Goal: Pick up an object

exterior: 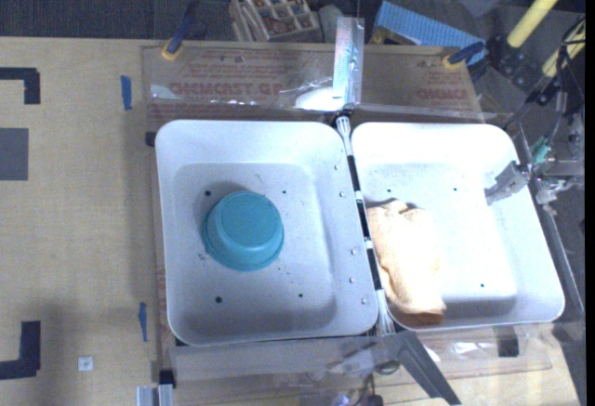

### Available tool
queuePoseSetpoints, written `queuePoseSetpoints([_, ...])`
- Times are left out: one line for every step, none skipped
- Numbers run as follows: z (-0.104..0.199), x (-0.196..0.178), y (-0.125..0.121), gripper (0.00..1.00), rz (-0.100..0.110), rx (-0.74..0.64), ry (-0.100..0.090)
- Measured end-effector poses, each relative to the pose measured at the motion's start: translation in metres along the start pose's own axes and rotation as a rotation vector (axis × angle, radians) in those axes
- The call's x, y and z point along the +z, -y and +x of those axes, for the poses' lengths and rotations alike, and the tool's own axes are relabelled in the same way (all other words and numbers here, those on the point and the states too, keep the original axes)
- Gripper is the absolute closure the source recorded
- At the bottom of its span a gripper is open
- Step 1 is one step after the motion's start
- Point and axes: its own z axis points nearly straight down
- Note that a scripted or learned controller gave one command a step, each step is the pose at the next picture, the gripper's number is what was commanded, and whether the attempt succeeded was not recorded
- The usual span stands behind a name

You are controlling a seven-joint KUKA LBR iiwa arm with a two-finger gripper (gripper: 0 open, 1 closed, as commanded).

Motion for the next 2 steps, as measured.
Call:
queuePoseSetpoints([0.133,0.057,-0.006,0.0,0.002,0.032,-0.001])
queuePoseSetpoints([0.075,0.11,-0.058,0.0,-0.002,-0.065,0.001])
